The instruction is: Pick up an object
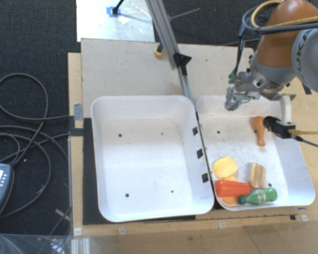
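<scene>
- Nearest, along the front edge of the right bin [306,190], a green bottle [259,196] lies on its side, cap end toward the bin's front left corner.
- Touching it, just behind, a red-orange carrot-like piece [232,188] lies across the bin's front left corner, over an orange piece [229,199] that is mostly hidden under it.
- Just behind those, a yellow rounded piece [224,168] sits beside the divider edge, and a tan bread-like piece [256,174] stands near it toward the right.
- The left bin [148,152] sits side by side with the right one on the desk [127,67], their rims touching.
- Farther back, an orange-brown drumstick-shaped piece [260,128] lies near the right bin's far right side, well apart from the front cluster.
- At the far edge of the right bin, the pincer [234,102] hangs over the bare far left part of the bin floor, with nothing between its tips; how wide it stands I cannot tell.
- Behind it rises the grey arm [286,41] with its orange band.
- A slanted metal pole [167,33] crosses the desk's far edge.
</scene>
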